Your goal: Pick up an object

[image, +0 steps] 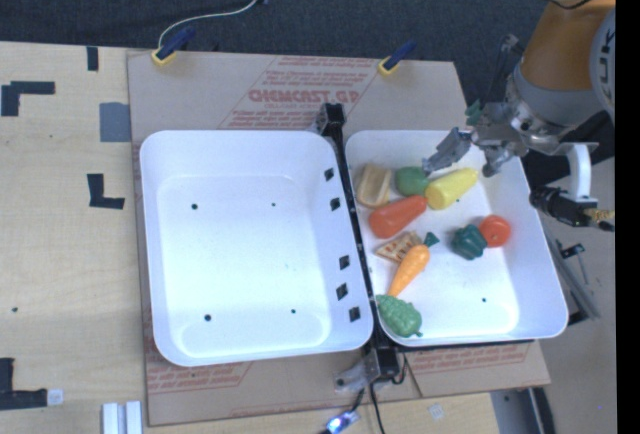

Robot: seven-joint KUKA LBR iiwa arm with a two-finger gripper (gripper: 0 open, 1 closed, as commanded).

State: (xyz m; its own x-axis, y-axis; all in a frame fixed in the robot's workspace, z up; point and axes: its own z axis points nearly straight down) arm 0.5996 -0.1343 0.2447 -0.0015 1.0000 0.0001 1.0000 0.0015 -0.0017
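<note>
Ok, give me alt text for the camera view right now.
The gripper hovers open over the right bin, just above a yellow corn cob among toy vegetables, holding nothing. The left bin sits beside it.

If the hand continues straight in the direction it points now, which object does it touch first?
Probably the yellow corn. The hand points down-left toward it, over the right bin. The green vegetable lies just beyond. Depth is unclear from above.
</note>
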